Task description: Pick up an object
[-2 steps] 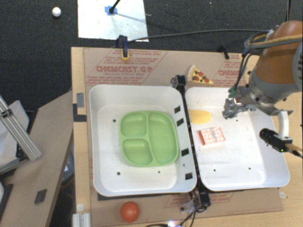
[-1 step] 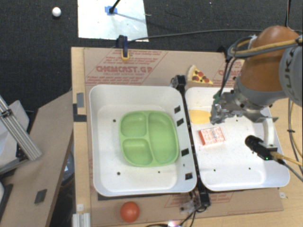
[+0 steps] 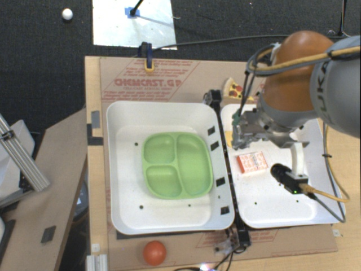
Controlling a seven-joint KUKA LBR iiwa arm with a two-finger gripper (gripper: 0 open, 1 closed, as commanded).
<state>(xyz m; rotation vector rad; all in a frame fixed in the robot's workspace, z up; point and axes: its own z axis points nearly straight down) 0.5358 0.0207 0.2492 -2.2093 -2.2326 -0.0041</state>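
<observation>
A small red-and-white packet (image 3: 251,162) lies flat in the right bin (image 3: 271,208), near its left wall. My gripper (image 3: 239,139) hangs over the upper left part of that bin, just above and left of the packet, and the grey wrist hides much of it. A small yellow thing (image 3: 228,135) peeks out beside the gripper at the bin's left wall. A green divided plate (image 3: 177,165) lies in the middle of the left bin (image 3: 121,151).
An orange ball (image 3: 154,253) sits on the bench in front of the left bin. A yellow and red toy (image 3: 233,87) lies behind the right bin. A white ball (image 3: 67,14) rests far back left. The arm covers the right bin's upper right.
</observation>
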